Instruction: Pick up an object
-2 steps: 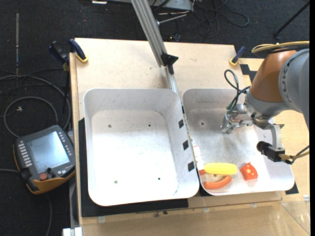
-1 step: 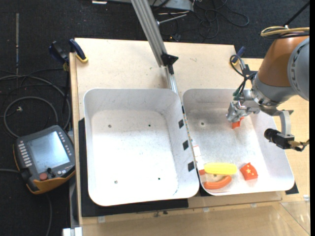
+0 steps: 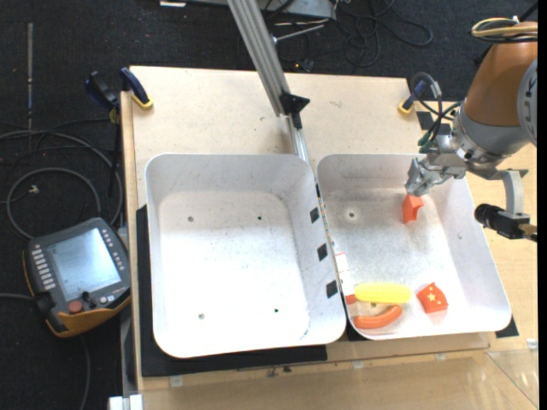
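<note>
Camera view, from above at a slant: two shallow white bins side by side on a pale wooden bench [image 3: 222, 109], both of thin moulded plastic with rounded corners and faintly speckled, scuffed floors. Left bin [image 3: 171, 229] showing four small dark dots on its floor. Right bin [image 3: 479, 254] holding four objects, counted: one small orange block [image 3: 413, 209], angular and matte, in the upper middle of the floor; one yellow banana-shaped piece [image 3: 383, 294], smooth and elongated, near the front wall; one orange-red curved sausage-like piece [image 3: 378, 317] just in front of it and touching or nearly so; one red wedge-like block [image 3: 432, 298] with a small yellow mark, just to the right of those two. Grey metal gripper [image 3: 420, 184] at the end of the arm [image 3: 504, 92], poised directly above the orange block, tips at or just over its top edge; contact not clear. Finger state not resolvable at this size: cannot tell whether spread or closed. One ribbed aluminium rail [image 3: 256, 45] crossing the bench diagonally down to the seam between the bins. Two yellow-and-black clamps at the bench's far corners, left [image 3: 137, 90] and right [image 3: 414, 101]. One grey teach pendant [image 3: 77, 272] with an orange rim on the dark floor at left, among black cables.
</note>
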Motion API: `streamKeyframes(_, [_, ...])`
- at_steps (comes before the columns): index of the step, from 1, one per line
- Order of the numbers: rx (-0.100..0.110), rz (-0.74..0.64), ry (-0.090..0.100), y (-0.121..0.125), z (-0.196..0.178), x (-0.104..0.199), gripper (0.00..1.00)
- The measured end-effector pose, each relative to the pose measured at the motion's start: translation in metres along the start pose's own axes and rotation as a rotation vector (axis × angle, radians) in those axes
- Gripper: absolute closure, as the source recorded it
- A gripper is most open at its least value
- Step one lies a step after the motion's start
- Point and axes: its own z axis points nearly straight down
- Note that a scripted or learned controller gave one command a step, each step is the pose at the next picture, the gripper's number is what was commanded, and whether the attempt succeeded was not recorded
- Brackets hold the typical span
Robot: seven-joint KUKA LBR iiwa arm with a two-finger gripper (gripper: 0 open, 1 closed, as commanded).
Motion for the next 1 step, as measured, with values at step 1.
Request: streamKeyframes(1, [-0.001,-0.001,0.000,0.0120,-0.0515,-0.0010,1.00])
